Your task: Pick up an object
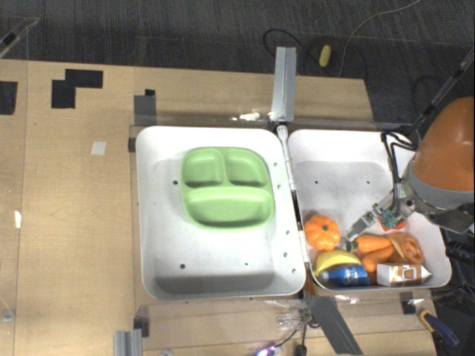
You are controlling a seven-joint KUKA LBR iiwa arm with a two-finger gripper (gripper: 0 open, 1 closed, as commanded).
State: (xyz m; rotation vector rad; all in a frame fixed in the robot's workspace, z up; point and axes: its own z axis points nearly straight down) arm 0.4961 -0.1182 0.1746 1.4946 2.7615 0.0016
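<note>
Wooden tabletop [67, 221] carries two white bins. The right bin [334, 162] holds the toys, crowded along its near edge: pumpkin [323, 231], carrot [375, 245], banana [335, 259]. Our end effector [365, 223] hovers just above the carrot; we cannot tell its spread. We advise descending squarely on the carrot. Neighbours overlap; far-right items are unclear.

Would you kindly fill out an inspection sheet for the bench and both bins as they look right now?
Surface: wooden bench bearing left bin and right bin.
Job's things: orange pumpkin, carrot, banana, blue can, small carton, clustered at the right bin's near end.
Clutter: green divided plate in the left bin.
Grippers: gripper low over the carrot; grasp unclear.
Cables: black cable by the arm.
Surroundings: dark floor.
</note>
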